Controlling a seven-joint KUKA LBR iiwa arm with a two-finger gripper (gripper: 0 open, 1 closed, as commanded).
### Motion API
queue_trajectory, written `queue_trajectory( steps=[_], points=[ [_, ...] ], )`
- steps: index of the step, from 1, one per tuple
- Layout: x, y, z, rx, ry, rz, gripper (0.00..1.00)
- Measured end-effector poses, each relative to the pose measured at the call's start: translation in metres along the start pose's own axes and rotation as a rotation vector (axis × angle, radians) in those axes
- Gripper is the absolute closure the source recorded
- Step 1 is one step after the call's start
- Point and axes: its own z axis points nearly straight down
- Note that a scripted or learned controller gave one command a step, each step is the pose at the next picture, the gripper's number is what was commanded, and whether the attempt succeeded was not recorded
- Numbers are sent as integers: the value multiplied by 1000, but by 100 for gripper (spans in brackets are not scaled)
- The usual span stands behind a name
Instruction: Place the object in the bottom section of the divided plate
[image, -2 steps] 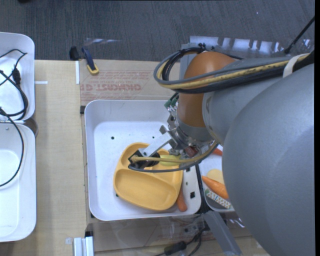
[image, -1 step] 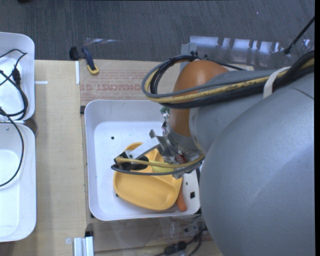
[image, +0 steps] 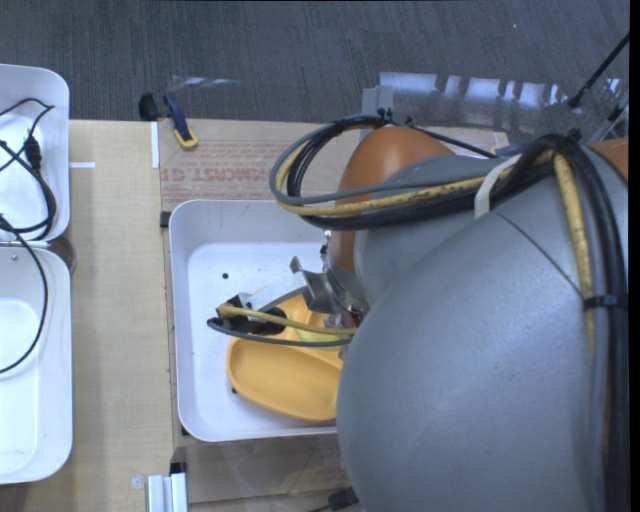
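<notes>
Arm hanging low over the yellow plate

The gripper (image: 318, 290) sits above the divided plate (image: 285, 380) in the right bin (image: 195, 300); honestly can't tell its grip state.

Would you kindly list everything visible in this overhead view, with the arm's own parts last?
White bin: one, white, centre of the bench, under the arm.
Divided plate: one, yellow, inside that bin, partly hidden by the arm.
Second white bin: one, white, at the left edge, with black cables over it.
Clamp: one, blue and yellow, on the bench's far edge.
Cardboard sheet: one, brown with red print, behind the centre bin.
Arm: one, grey with an orange band, reaching in from the right.
Gripper: one, metal, over the plate.
</notes>
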Motion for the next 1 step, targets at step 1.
queue_trajectory(
  steps=[1],
  points=[
    [6, -22, -1, -1, 1, 2, 100]
  ],
)
